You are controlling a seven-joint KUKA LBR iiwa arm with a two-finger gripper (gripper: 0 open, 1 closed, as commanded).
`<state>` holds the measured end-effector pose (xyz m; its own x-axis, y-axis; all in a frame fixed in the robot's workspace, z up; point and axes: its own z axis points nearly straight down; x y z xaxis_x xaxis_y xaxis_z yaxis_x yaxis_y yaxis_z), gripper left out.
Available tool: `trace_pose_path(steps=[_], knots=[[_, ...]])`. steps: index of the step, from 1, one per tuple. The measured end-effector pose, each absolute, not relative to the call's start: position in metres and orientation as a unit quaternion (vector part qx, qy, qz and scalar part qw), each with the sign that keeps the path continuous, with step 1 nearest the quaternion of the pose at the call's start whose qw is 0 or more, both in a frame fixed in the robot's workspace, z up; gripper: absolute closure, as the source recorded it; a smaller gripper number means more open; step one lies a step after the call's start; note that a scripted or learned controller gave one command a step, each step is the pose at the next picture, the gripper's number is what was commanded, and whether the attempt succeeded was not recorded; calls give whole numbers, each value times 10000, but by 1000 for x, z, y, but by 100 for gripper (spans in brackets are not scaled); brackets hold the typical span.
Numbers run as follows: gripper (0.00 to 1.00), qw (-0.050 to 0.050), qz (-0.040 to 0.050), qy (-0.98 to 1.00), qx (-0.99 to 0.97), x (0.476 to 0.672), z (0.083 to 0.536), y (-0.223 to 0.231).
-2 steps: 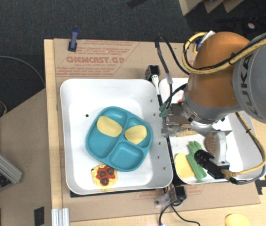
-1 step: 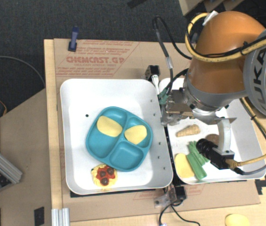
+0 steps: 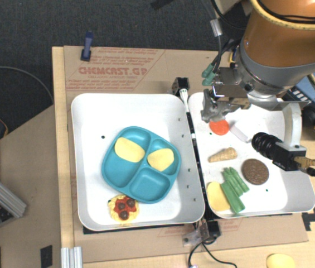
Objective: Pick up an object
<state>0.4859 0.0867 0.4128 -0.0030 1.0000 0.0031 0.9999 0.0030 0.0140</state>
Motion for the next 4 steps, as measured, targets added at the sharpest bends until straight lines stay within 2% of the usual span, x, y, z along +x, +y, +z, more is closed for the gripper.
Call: trace_pose_path(steps=[1, 2, 3, 4], knots=[[100, -18, -21, 7067, 7075, 479, 349, 97], [100, -31, -51, 7050, 7092, 482, 242, 54], [100, 12, 18, 7080, 7062, 479, 300, 82], [100, 15, 18, 7073, 7069, 484, 330, 78]])
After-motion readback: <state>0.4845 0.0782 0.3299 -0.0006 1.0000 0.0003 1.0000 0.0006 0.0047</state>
